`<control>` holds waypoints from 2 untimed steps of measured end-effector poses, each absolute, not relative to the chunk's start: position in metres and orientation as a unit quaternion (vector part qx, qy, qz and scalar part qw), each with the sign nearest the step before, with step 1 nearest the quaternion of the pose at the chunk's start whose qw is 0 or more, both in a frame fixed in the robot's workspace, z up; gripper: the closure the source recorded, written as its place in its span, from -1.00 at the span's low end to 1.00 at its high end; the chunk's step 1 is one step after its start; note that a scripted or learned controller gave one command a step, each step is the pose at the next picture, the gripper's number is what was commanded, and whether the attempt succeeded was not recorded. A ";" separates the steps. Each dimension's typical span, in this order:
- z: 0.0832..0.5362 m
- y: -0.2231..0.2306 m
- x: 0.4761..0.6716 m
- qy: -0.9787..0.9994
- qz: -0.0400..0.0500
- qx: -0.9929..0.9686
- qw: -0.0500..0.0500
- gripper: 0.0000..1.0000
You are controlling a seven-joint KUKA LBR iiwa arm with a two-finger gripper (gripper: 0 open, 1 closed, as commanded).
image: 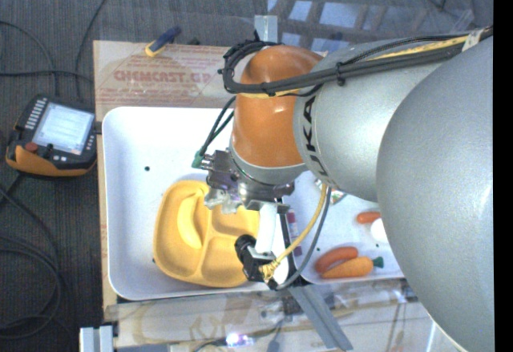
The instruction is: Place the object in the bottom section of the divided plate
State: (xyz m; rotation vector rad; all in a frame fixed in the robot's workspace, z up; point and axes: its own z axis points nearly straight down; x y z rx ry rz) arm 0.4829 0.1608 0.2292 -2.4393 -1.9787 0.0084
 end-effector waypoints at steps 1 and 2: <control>0.111 0.141 0.492 -0.606 -0.008 -0.796 0.000 1.00; 0.177 0.207 0.573 -0.615 0.003 -0.789 -0.001 1.00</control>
